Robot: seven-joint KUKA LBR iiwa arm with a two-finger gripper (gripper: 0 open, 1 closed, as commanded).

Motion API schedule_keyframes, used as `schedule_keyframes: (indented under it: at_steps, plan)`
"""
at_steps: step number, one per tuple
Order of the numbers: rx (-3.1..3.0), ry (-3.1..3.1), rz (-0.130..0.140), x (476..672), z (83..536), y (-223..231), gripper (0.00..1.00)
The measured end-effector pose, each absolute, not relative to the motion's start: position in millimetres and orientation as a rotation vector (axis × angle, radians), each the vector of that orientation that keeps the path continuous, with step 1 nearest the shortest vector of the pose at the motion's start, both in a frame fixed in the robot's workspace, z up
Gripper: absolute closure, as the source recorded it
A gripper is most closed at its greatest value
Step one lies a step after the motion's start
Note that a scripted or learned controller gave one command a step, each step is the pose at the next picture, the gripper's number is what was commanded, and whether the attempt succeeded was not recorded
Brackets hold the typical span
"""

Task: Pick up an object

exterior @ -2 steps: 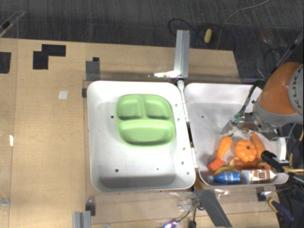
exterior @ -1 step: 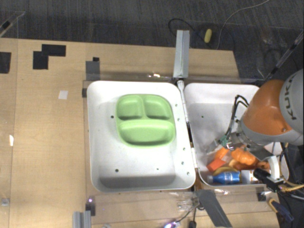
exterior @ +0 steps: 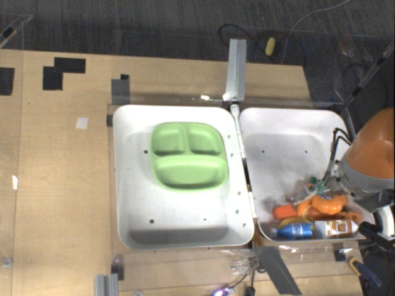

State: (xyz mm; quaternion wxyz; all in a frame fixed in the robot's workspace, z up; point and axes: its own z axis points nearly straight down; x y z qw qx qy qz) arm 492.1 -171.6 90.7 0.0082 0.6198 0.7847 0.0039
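Arm [exterior: 373, 150] in from the right, wrist low over the near right corner of the right bin [exterior: 278, 134], directly above a pile: orange toy [exterior: 324, 204], orange-red piece [exterior: 284, 212], blue bottle [exterior: 295, 230], white-labelled bottle [exterior: 334, 228], all touching or overlapping against the near wall. Gripper [exterior: 321, 189] buried in the clutter at the top of the pile, state impossible to tell; nothing visibly lifted clear. Green divided tray [exterior: 187, 155] flat in the left bin [exterior: 133, 184], well apart and untouched. Judged early to mid-attempt: reach made, grasp unconfirmed, lift not yet done.
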Motion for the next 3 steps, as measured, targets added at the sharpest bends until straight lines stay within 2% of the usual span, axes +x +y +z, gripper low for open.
schedule_keyframes:
  at_steps: [1,2,3]
  plan:
    - [1.969,2.447,0.018,516.2,90.2,-180.1,0.00]
    - [1.961,2.438,0.024,519.8,102.0,-180.7,1.00]
    - [2.093,2.337,0.006,552.6,183.1,-133.3,1.00]
